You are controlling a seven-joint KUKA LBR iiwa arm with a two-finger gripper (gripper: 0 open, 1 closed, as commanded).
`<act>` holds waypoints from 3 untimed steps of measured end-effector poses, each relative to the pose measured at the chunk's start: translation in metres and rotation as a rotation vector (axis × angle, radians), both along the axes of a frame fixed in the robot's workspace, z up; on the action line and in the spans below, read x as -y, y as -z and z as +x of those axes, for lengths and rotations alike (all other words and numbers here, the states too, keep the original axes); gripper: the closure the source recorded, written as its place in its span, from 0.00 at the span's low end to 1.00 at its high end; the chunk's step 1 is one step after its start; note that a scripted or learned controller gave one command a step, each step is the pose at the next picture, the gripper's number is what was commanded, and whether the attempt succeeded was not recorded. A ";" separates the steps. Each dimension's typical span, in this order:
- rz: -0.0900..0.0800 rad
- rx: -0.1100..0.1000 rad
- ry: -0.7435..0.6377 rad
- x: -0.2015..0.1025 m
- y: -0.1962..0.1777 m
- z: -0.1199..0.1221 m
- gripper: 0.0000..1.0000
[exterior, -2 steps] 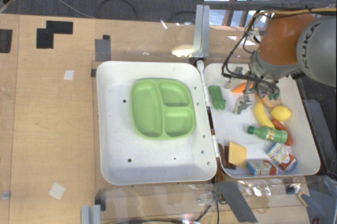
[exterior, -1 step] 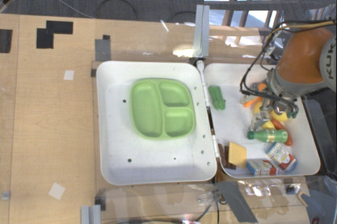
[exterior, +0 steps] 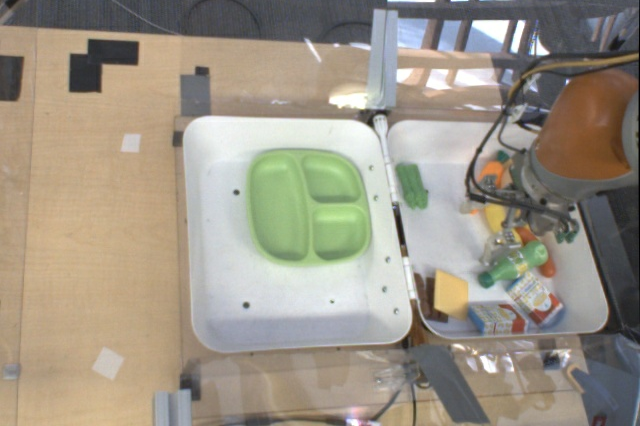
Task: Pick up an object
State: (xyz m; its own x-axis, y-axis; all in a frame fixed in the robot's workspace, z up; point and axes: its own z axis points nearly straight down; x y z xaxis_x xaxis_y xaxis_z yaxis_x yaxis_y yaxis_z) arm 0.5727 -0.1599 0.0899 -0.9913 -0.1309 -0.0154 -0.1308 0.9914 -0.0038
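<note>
1. The pale wooden worktop (exterior: 90, 244) carries two shallow white bins side by side: the left white bin (exterior: 215, 304) and the right white bin (exterior: 440, 224).
2. A light green plastic divided plate (exterior: 306, 206) with three compartments lies near the middle of the left white bin, flat on its floor.
3. The grey arm with the orange band (exterior: 590, 129) reaches in from 3 o'clock and hangs over the right white bin's 3 o'clock half.
4. The gripper (exterior: 510, 236) points down among a cluster of small things there; whether it is released or clenched cannot be told, since its tips are lost against the clutter.
5. A small green plastic bottle with an orange end (exterior: 515, 264) lies tilted just beside the gripper, at its 6 o'clock side.
6. An orange and yellow toy piece (exterior: 493, 176) sits at the gripper's 12 o'clock, partly hidden by the arm.
7. A dark green oblong block (exterior: 412, 184) lies apart from the cluster, near the bin's 10 o'clock side.
8. A yellow square block (exterior: 450, 293) rests by the bin's 7 o'clock corner.
9. Two red and white printed cartons (exterior: 515, 309) lie along the 6 o'clock wall, touching one another.
</note>
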 end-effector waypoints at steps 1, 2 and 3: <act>-0.001 0.001 -0.015 -0.016 0.000 0.008 0.00; -0.004 0.020 -0.020 -0.017 -0.016 0.013 1.00; -0.004 -0.004 -0.229 0.032 -0.050 0.019 1.00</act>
State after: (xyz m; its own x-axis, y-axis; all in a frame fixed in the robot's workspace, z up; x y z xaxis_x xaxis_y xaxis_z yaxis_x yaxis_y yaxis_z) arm 0.5919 -0.1916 0.1399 -0.9356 -0.3529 -0.0106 -0.3528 0.9357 -0.0068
